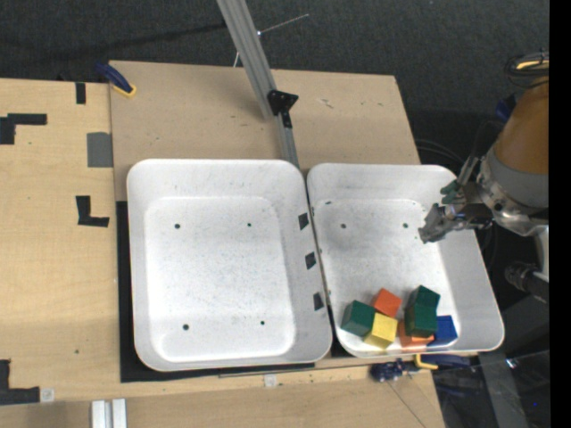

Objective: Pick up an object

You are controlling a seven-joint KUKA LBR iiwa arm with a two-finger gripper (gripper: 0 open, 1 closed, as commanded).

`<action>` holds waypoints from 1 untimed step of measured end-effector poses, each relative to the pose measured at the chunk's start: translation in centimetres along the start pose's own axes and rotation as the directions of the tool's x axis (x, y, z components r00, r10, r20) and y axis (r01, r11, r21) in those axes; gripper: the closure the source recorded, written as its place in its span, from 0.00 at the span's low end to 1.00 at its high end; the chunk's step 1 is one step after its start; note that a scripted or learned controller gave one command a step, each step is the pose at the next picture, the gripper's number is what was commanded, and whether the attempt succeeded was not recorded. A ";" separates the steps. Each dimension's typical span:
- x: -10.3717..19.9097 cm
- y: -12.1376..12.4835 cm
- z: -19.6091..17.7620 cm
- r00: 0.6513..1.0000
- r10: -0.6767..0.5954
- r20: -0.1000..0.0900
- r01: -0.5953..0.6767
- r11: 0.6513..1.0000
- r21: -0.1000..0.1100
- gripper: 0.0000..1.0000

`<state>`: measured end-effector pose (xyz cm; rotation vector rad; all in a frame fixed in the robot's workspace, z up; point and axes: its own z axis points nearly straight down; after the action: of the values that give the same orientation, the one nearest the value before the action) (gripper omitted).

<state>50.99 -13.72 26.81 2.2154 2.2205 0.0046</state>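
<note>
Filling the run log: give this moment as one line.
two-finger gripper: over right white bin, nothing seen held | coloured blocks: clustered at its near edge | left white bin

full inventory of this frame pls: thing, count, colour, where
shallow white plastic bins: 2, white, side by side on the bench; left bin, right bin
small toy blocks: a cluster in the right bin's near corner; two dark green, one orange, one yellow, one blue; another orange piece partly hidden under them, exact count unclear
wooden bench top: 1, light brown, under both bins
slanted grey metal pole: 1, grey, running from the top edge to the gap between the bins
black tape marks: several, black, on the bench at left
grey KUKA arm: 1, grey with orange band, at the right edge
gripper: 1, dark, above the right bin's far right part, apart from the blocks
</note>
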 end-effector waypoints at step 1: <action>4.9 1.1 0.1 1.000 -0.003 -0.002 0.003 1.000 0.006 1.00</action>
<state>52.11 -8.86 26.73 2.2161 2.2286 0.0000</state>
